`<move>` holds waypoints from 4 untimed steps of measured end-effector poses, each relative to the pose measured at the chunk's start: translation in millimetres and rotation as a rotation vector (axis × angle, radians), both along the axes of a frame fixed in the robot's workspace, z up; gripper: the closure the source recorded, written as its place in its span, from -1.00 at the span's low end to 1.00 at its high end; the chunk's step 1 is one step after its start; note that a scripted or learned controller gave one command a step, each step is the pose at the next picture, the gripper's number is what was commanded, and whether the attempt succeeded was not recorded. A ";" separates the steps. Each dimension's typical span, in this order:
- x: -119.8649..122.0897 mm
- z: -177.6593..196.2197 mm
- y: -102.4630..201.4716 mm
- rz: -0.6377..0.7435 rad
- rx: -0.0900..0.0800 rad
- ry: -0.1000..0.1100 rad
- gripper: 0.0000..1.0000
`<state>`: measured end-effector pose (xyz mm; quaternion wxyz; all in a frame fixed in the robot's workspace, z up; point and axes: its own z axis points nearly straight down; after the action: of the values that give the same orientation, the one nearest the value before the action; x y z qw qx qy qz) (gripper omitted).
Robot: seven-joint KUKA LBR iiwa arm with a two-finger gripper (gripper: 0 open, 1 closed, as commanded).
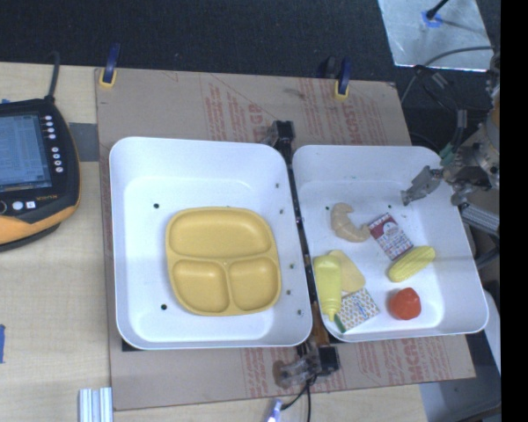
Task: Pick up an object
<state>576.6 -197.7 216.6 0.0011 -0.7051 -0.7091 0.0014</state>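
The right white bin (378,167) holds several small items: a beige croissant-shaped piece (347,222), a small red and white box (390,236), a yellow corn cob (411,263), a red tomato (406,303), a yellow bottle (327,285) beside a pale yellow wedge (353,273), and a green-edged packet (358,309). My gripper (439,192) hovers over the bin's far right corner, up and to the right of the box. It is open, with nothing between its fingers.
The left white bin (141,200) carries a yellow divided plate (222,259). A teach pendant (18,170) lies on the bench at far left. Two blue clamps (108,64) (341,77) pin the cardboard's back edge. Cables run near the bench's right edge.
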 end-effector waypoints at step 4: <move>-4.8 -88.8 16.3 -0.001 0.000 0.002 -1.00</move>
<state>571.8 -181.4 127.7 0.0019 -0.7055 -0.7087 0.0020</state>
